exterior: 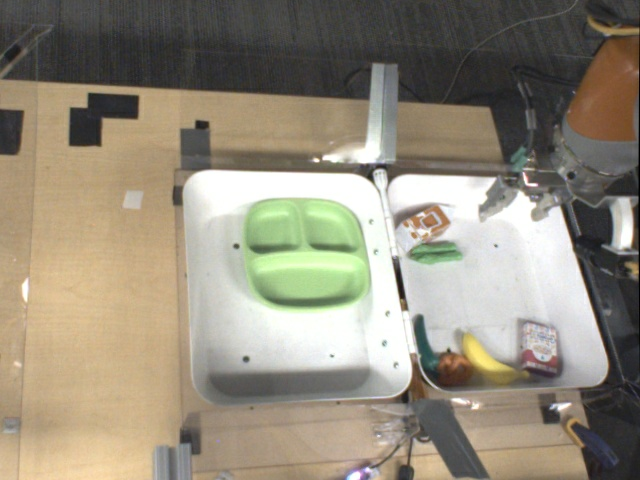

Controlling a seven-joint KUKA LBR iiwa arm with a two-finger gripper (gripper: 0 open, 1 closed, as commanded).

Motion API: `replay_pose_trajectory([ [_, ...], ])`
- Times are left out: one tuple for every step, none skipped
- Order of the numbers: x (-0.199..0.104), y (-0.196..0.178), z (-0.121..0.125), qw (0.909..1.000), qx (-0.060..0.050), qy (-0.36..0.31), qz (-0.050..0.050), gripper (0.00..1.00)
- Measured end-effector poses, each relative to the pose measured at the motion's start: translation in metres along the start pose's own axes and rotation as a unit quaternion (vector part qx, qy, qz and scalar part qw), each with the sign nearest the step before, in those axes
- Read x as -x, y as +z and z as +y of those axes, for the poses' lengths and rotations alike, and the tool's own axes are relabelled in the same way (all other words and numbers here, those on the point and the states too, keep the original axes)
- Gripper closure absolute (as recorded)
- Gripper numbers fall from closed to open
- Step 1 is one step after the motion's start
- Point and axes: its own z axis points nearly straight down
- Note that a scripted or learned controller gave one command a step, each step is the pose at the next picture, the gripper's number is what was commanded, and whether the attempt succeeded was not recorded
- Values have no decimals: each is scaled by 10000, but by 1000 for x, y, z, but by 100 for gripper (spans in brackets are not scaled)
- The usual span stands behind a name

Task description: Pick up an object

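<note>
The camera looks down on two white bins side by side. The arm (605, 103) comes in from the right, and its gripper (520, 200) hangs over the far right part of the right bin (580, 298). The two fingers stand spread apart, one towards the bin's middle and one nearer the right wall, with nothing between them.

The task names no particular thing, so any item in the right bin will serve. Nearest the gripper are a small orange-and-white packet (425, 222) and, just beside it, a green pod (435, 253), both by the left wall and well apart from the fingers. The packet looks light, thin and crinkly, likely slippery; a pinch across its middle seems best. The pod looks light and firm enough to take across its narrow width.

Along the near wall lie a banana (490, 361), a red fruit (453, 368) touching it, a dark green stick (424, 340) by the corner, and a small box (539, 347) at the right. The box looks stiff and flat-sided, probably the easiest hold; the banana is curved and bruises easily.

The left bin (215, 298) holds a green tray (305, 251) with three compartments, nothing in them.
</note>
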Motion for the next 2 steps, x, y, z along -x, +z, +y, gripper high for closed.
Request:
replay_pose_trajectory([
  [0,0,0,10000,1,0,0,0],
  [-56,70,-21,9991,-7,434,1,0],
])
